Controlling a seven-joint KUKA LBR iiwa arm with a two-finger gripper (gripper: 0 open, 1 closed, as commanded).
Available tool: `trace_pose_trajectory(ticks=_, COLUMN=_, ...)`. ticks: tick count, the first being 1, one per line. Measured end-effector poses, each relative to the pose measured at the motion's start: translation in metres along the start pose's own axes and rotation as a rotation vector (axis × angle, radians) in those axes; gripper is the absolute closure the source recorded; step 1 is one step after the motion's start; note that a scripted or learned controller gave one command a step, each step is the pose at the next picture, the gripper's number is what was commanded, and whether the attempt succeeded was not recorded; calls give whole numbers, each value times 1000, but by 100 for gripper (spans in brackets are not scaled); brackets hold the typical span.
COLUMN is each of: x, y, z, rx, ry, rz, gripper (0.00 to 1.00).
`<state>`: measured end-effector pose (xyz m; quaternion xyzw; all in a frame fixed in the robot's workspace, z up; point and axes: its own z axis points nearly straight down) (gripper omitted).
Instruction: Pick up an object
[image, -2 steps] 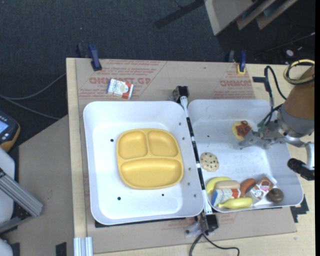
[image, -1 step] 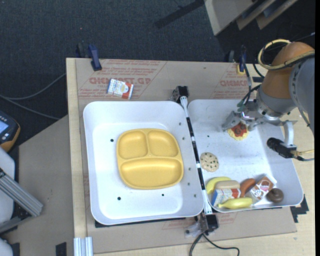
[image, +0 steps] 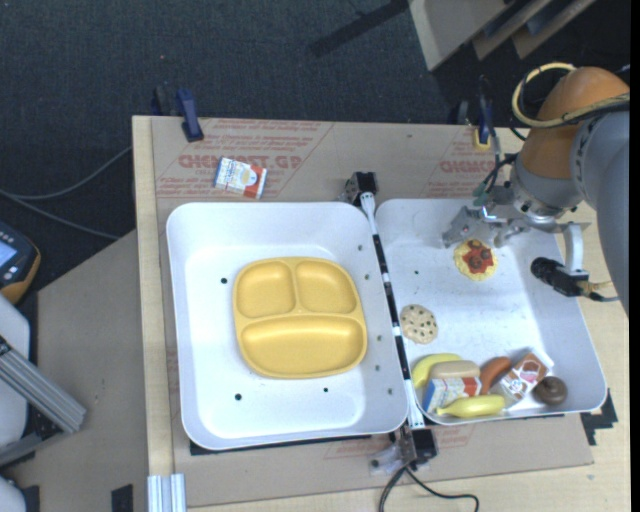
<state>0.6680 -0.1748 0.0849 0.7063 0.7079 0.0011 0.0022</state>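
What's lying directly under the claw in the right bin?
A small pizza toy lies on the right bin's floor just below the claw. Its near half shows red topping on a yellow crust; the claw covers its far edge, so contact there cannot be judged.

I see a yellow divided plate (image: 299, 317) lying flat in the left bin (image: 190, 330). On the desk (image: 150, 300) behind that bin lies a small red-and-white carton (image: 240, 177), with a blue clamp (image: 188, 114) at the desk's far edge.

Dark carpet floor (image: 250, 60); cardboard-topped bench (image: 300, 145); black cables.
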Motion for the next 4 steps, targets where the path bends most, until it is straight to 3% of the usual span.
trace_pose_trajectory(ticks=2, x=22, y=-26, z=0, rx=7, ry=2, rz=1, gripper=0)
trace_pose_trajectory(ticks=3, x=22, y=-25, z=-12, rx=1, ry=1, rz=1, gripper=100)
trace_pose_trajectory(ticks=4, x=81, y=-36, z=-8, rx=-13, ry=-7, rz=-1, gripper=100)
